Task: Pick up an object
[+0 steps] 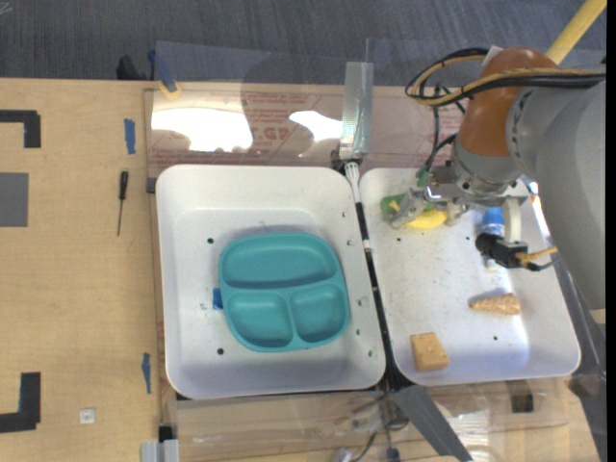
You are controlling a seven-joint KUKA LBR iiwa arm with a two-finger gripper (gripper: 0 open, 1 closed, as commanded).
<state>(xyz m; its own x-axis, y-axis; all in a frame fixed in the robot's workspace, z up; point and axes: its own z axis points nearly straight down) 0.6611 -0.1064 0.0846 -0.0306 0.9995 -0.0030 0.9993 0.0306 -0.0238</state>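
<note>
The gripper is set low over the far side of the right bin, above a yellow piece beside a green piece; its state cannot be told. A tan cone and a tan block are spread nearer. A teal tray is held by the left bin, and the arm is bent down from the right.

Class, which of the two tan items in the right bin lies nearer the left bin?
The squarish tan block; the longer tan piece lies farther away.
</note>
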